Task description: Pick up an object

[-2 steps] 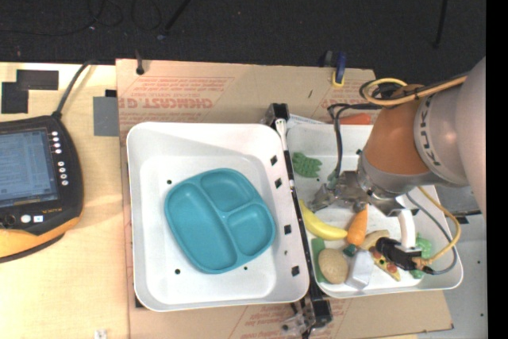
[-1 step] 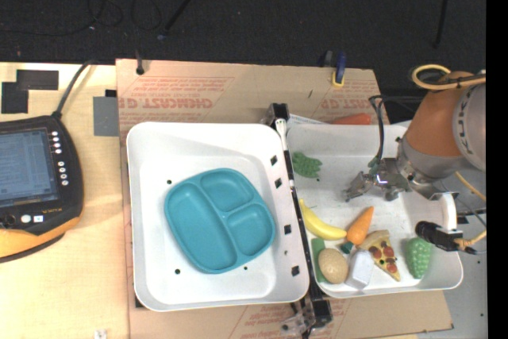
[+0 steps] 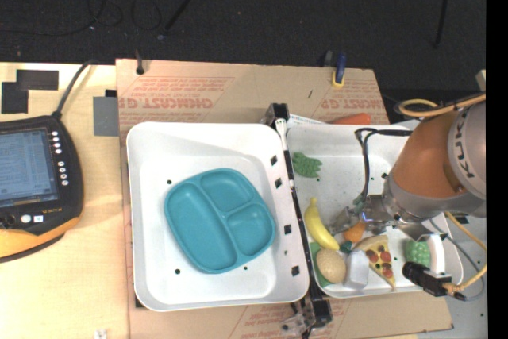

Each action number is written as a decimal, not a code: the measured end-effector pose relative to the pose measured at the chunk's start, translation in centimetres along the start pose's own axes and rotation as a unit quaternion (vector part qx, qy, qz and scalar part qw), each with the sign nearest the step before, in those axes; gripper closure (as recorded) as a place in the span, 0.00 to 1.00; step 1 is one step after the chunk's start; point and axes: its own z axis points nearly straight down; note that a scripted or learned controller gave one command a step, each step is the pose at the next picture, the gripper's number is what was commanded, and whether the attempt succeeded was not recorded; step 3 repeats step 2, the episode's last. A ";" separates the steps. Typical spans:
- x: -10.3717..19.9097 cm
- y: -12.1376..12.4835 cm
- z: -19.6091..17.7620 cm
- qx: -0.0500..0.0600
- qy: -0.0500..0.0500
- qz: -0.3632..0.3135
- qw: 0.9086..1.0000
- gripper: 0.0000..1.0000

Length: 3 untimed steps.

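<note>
the jaws (image 3: 359,220) sit low in the right bin (image 3: 333,159), over a small orange piece (image 3: 354,233) — whether anything is gripped, i cannot tell. just beside lie a banana (image 3: 319,225), potato (image 3: 332,266) and pizza slice (image 3: 381,256) — likely light, hard, slick toys; the banana's narrow middle looks easiest to pinch.

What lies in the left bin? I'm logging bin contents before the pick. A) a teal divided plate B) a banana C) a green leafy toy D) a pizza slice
A: the teal divided plate lies alone in the left bin, while the banana, pizza slice and green leafy toy all sit in the right bin.
</note>
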 end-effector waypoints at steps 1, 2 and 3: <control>-0.3 0.2 -1.1 -0.002 -0.001 0.003 1.000 1.00; 7.3 3.2 -10.5 -0.007 0.000 -0.005 1.000 1.00; 7.3 3.2 -10.5 -0.007 0.000 -0.005 1.000 1.00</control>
